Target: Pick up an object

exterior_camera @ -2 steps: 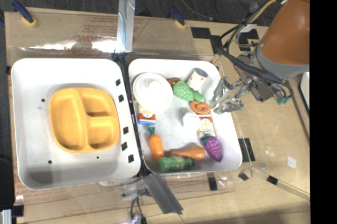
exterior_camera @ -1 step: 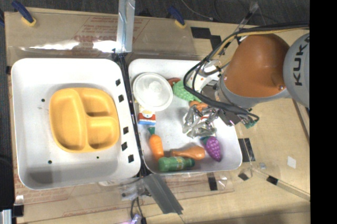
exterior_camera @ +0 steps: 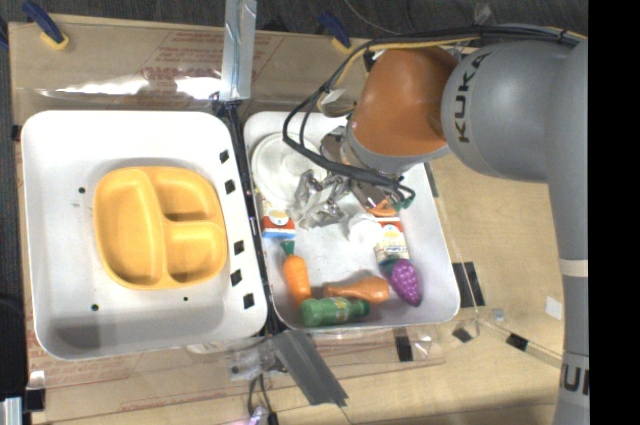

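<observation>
camera view is showing the gripper [exterior_camera: 318, 198] hanging low in the right bin [exterior_camera: 440, 253], its metal fingers looking parted and holding nothing. toy food is lying just below: a carrot [exterior_camera: 296, 277], green bottle [exterior_camera: 334, 311] and purple grapes [exterior_camera: 405, 281]. these are likely light, hard, slick plastic; gripping the carrot across its middle seems safest.

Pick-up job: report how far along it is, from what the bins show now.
Done: the arm has reached over the right bin, and the hand is low among the items at its upper end. In hand: nothing I can confirm; no item shows between its fingers. Left: the grasp and lift. The carrot, green bottle and purple grapes lie on the bin floor, and the yellow tray sits in the left bin.
</observation>
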`<state>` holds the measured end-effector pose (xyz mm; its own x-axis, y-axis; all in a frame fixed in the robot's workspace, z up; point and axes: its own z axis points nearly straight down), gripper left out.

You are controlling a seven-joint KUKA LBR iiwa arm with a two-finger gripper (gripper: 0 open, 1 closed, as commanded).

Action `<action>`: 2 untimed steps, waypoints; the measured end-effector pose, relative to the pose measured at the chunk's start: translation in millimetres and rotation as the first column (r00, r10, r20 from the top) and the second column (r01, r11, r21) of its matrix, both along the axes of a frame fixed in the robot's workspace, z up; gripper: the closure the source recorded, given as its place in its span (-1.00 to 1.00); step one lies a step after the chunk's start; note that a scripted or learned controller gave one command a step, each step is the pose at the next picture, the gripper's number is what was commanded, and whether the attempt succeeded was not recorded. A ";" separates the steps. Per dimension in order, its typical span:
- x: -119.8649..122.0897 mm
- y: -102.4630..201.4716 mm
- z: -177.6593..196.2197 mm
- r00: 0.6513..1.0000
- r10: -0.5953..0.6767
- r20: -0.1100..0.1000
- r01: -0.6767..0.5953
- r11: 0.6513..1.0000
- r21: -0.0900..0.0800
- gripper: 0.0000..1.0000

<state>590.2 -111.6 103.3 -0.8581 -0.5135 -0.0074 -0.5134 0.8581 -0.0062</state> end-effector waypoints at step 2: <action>-13.4 9.2 58.7 0.993 0.114 -0.008 -0.114 0.994 0.001 1.00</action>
